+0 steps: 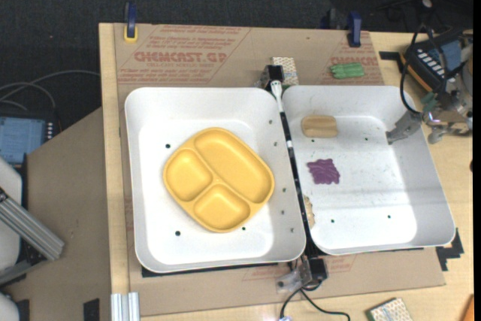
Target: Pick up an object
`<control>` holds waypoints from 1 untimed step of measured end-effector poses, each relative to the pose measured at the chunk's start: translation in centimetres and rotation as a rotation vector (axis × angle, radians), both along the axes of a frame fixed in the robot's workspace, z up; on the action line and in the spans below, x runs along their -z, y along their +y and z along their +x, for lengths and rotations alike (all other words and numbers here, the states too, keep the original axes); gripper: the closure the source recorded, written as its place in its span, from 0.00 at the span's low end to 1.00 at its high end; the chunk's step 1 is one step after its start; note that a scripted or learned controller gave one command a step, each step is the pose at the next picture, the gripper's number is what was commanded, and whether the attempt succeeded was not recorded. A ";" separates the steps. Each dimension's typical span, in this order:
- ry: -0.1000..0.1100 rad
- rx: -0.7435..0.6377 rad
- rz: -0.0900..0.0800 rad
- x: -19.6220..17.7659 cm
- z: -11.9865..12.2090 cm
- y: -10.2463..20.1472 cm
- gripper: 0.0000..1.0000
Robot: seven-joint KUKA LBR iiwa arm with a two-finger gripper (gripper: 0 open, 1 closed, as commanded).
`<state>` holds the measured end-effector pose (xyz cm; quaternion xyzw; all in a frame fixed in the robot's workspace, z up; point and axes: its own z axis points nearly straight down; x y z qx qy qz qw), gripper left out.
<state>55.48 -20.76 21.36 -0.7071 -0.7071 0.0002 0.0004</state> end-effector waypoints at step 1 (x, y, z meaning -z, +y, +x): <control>0.008 -0.006 0.005 9.0 0.1 6.9 0.00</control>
